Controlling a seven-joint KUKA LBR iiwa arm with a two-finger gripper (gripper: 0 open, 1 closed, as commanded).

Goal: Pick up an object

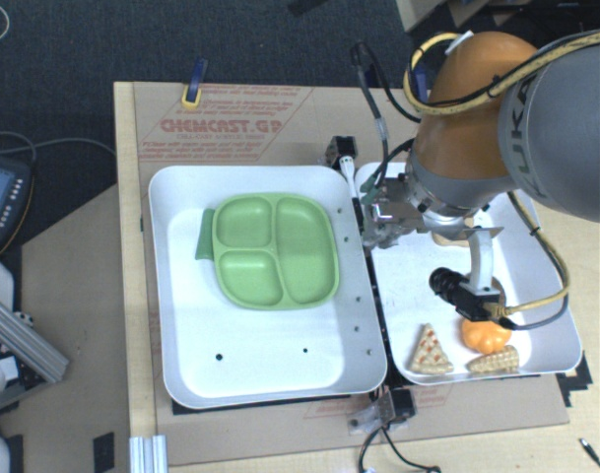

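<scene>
Arm (pixel 536 106) is covering the tool (pixel 386 215), state impossible to tell; toy pizza slice (pixel 431 351) is lying down-view of it, slightly right, tip pointing toward it.

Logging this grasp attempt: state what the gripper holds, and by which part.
Cannot be told: the arm hides what lies under its wrist, above the right bin. The pizza slice, orange piece and cone lie loose in it.

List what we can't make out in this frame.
Camera view:
Right bin: far half hidden under the arm.
Green piece: mostly under the green divided plate, identity unclear.
Two dark specks in the left bin: too small to identify.
Orange object: too small to name.
</scene>
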